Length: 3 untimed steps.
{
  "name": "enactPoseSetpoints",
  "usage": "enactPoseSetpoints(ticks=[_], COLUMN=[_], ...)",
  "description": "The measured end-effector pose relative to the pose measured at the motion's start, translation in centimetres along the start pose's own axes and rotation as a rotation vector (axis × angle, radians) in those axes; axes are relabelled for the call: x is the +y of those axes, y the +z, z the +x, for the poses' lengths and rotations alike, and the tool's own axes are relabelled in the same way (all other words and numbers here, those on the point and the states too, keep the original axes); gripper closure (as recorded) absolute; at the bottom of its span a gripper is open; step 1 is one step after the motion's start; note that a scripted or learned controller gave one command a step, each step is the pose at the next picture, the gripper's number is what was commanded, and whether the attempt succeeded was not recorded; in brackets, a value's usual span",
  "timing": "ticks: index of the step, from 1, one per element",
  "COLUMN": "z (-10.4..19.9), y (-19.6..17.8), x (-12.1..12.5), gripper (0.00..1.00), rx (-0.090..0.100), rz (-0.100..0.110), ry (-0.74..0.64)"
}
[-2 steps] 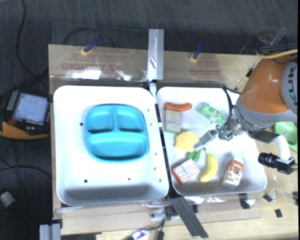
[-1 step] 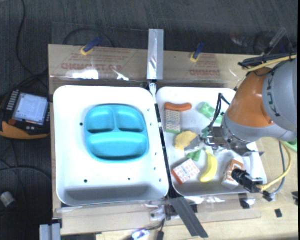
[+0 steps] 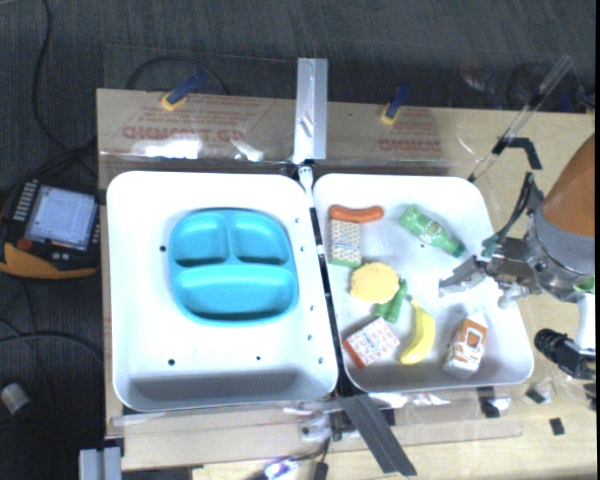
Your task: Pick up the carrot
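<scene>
The orange carrot (image 3: 356,212) lies at the right white plastic bin's (image 3: 472,194) far-left corner, well apart from the jaws (image 3: 460,280), whose state I cannot tell.

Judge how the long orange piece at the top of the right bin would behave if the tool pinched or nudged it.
The carrot looks like smooth moulded plastic, so probably stiff, light and somewhat slippery. Its rounded, elongated shape lies flat, so a sideways nudge would likely roll it. It sits against the waffle-patterned piece, which could crowd a grasp.
</scene>
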<state>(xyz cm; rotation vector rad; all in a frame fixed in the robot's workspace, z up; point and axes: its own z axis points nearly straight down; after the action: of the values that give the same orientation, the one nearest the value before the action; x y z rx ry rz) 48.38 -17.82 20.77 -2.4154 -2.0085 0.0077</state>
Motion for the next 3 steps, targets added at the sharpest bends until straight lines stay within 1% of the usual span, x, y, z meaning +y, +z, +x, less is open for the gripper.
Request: enactPoseSetpoints(ticks=[1, 2, 3], z=[4.6, 6.8, -3.0], y=[4.2, 9.6, 1.7], x=[2.9, -1.4, 0.9], gripper=[0.0, 0.0, 0.0], rx=[0.002, 0.003, -0.001], rz=[0.003, 0.006, 0.003], ry=[-0.143, 0.347, 0.582])
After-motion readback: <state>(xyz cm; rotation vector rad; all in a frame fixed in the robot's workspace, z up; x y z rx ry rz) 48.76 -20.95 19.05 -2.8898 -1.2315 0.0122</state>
